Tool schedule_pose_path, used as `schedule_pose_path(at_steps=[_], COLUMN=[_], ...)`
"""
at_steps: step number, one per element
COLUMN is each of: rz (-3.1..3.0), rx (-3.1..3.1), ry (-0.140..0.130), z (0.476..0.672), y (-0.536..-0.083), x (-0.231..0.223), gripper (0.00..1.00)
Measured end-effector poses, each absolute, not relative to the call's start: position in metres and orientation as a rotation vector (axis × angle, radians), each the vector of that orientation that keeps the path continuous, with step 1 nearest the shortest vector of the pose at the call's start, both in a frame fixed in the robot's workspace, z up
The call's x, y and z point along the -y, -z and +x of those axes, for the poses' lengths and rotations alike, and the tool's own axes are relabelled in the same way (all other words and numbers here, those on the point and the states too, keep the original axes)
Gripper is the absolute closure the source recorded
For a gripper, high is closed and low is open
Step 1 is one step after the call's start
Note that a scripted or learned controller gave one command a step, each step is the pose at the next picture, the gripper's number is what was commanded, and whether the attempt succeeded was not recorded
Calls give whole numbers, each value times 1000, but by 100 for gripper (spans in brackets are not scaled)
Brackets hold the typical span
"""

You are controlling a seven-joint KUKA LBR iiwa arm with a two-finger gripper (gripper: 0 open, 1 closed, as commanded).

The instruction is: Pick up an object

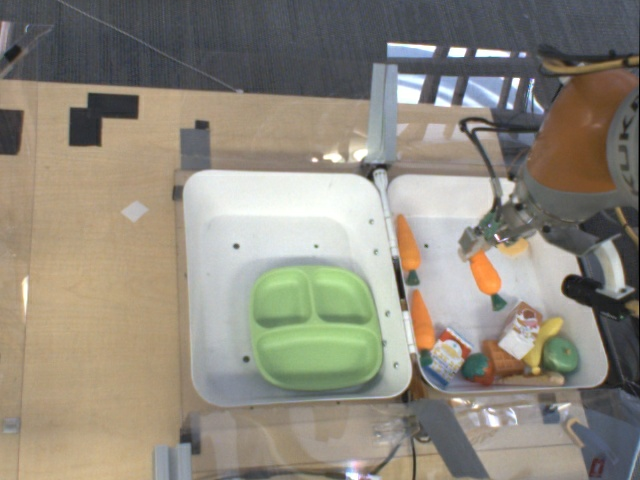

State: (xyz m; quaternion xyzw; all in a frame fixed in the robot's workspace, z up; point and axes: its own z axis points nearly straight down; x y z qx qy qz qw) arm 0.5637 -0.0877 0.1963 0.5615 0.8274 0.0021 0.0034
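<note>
The jaws (pixel 487 236) seem clamped on the top of a toy carrot (pixel 486 274) at the right of the frame, over the right bin (pixel 440 203), carrot tip angled down as if just gripped. Two more carrots (pixel 406 243) lie along that bin's left wall; cartons and fruit crowd its lower corner. The green divided plate (pixel 315 326) sits in the left bin (pixel 215 268).

A robotics lab or test cell is suggested. A pale wooden counter (pixel 90 298) is fitted with 2 shallow white bins (pixel 205 268) clamped between grey metal brackets (pixel 382 113). Black marker patches (pixel 100 116) are fixed to its surface, dark carpet (pixel 250 18) lies beyond, and plastic toy food (pixel 520 343) is used as test objects.
</note>
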Motion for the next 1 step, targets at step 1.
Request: schedule_pose_path(at_steps=[1], rz=[1646], rx=[-2669], ry=[-5], z=[580], y=[-192], x=[73], gripper=[100])
